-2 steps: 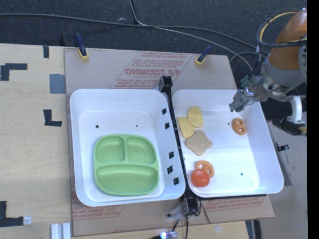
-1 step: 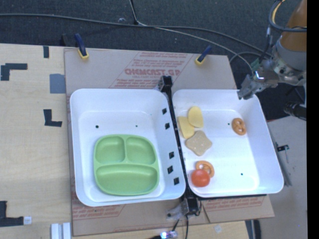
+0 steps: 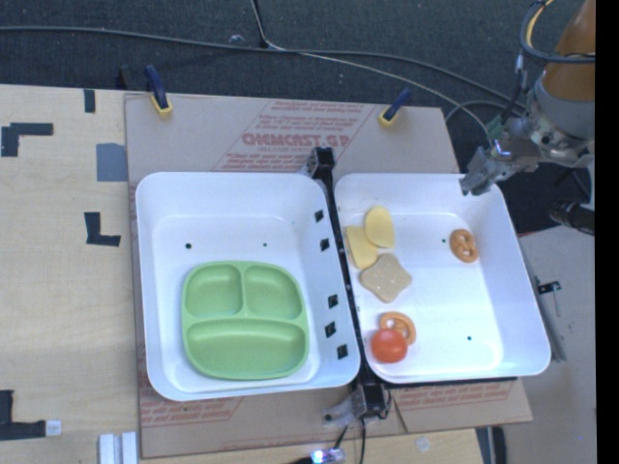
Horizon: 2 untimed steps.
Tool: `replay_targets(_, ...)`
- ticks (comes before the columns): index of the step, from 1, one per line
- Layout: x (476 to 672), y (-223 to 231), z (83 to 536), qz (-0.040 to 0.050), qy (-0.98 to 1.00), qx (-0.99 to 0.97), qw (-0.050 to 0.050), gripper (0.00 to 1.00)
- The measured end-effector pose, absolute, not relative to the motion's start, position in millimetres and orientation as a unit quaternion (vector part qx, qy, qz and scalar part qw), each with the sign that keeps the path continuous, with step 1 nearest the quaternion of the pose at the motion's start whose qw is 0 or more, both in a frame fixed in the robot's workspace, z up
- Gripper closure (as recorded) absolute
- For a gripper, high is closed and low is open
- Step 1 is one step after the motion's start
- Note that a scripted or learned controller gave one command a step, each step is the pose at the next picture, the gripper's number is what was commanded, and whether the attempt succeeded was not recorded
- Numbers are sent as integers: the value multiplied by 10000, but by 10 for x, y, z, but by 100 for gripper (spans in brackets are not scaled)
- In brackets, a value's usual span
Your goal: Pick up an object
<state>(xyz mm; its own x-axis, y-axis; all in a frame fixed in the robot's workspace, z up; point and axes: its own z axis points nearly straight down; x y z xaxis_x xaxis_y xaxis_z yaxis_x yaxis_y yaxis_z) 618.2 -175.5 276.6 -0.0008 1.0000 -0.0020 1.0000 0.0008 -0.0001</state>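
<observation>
The right bin (image 3: pixel 503 259) holds several toy foods. A yellow piece (image 3: pixel 379 226) and a pale yellow slice (image 3: pixel 360 247) lie near its left wall, with a tan bread slice (image 3: pixel 386 277) just below them. A small pretzel (image 3: pixel 463 246) lies toward the right wall. A red tomato (image 3: pixel 389 345) and an orange ring (image 3: pixel 398 325) sit at the front. My gripper (image 3: pixel 477 181) hangs over the bin's back right corner, above and right of the pretzel, with nothing seen in it.
The left bin (image 3: pixel 160 211) carries a green divided plate (image 3: pixel 244 319). Black clips (image 3: pixel 332 259) run along the seam between the bins. Two blue-and-yellow clamps (image 3: pixel 157 93) hold the cardboard at the back. Cables (image 3: pixel 290 51) cross the dark floor behind.
</observation>
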Motion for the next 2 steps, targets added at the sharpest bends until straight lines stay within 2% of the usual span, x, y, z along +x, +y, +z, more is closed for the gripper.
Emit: replay_targets(2, 6210, -692, 2632, -2, 7089, 7053, -3, 100)
